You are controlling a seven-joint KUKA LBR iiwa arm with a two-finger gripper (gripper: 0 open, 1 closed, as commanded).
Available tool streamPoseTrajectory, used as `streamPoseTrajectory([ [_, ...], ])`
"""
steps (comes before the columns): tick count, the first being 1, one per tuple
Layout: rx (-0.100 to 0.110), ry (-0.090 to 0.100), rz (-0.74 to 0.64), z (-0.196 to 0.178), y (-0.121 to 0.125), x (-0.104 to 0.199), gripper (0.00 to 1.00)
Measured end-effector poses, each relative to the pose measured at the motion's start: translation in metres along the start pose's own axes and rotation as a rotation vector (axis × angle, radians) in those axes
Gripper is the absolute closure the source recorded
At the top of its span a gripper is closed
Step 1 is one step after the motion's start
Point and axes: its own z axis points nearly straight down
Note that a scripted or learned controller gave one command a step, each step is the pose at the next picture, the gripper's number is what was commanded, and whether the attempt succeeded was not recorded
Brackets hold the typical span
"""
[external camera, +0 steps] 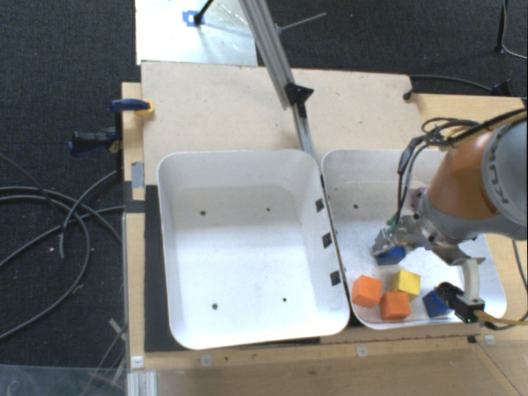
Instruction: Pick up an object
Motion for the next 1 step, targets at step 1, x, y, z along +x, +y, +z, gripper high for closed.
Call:
streamPoseTrajectory([
  [1, 0.000, -0.002, 0.004, -0.0532, -0.0256, -0.0171, 1.00],
])
